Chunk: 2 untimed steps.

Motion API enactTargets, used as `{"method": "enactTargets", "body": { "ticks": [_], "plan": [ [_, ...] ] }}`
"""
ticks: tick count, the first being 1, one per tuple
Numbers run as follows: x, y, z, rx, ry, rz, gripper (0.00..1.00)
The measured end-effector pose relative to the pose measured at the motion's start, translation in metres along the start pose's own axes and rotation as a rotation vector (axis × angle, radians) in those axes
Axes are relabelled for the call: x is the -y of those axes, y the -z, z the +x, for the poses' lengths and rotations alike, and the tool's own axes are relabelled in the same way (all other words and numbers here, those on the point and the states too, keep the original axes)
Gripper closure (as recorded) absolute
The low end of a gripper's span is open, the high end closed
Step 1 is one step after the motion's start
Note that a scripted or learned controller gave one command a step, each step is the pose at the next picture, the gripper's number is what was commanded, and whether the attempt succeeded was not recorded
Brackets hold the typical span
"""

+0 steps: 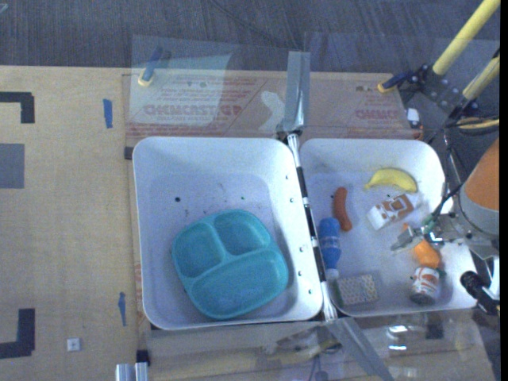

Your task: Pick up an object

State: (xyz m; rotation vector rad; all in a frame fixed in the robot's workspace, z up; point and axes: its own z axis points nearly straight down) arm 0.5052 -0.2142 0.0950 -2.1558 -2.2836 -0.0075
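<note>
One gripper (412, 237) above right bin (317, 153), beside orange object (427, 254); jaw state unclear

Right bin (316, 159) contents: yellow banana (392, 180) near the far wall, orange-red sausage (342, 207), white carton (390, 211) lying flat, blue bottle (329, 245) along the left wall, small orange item (427, 254), can (425, 284), grey sponge (358, 289) by the near wall

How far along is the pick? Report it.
Done: the gripper has reached the right bin, low among the items beside the orange object. In hand: nothing visibly held. Left: grasp and lift; banana and blue bottle lie untouched.
</note>
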Motion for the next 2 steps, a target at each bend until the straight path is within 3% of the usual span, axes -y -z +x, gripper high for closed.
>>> {"method": "enactTargets", "body": {
  "ticks": [1,2],
  "plan": [
    [0.002,0.01,-0.005,0.004,-0.011,-0.001,1.0],
    [-0.007,0.124,0.089,0.004,-0.05,0.002,1.0]
  ]
}}
